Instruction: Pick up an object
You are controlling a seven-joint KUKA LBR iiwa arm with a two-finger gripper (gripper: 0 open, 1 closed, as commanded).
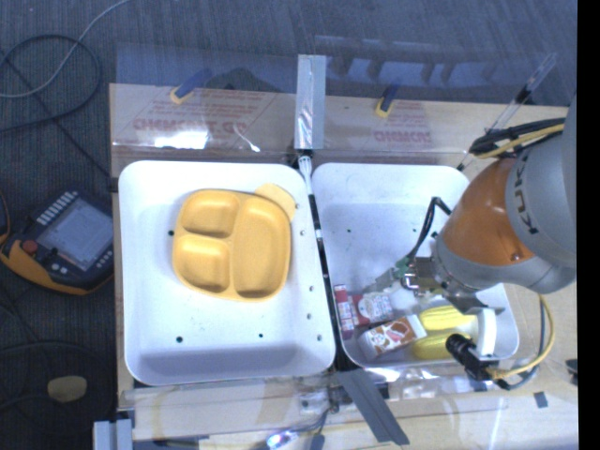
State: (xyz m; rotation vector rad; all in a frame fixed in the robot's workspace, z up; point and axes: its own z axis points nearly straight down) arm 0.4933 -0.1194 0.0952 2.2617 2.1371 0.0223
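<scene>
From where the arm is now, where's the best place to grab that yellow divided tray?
Take the yellow tray by its rim, probably the right edge nearest the bins' divider, coming straight down. It lies flat in the left bin, too broad to span, and its raised rim is the one thin part that fingers could pinch. The gripper sits over the right bin.

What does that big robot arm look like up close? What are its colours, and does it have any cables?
The arm is rounded and grey, with a glossy orange band above the wrist and dark lettering on the grey shell. A black cable curves along the band's left side. Yellow and black cables loop out near its lower end.
</scene>
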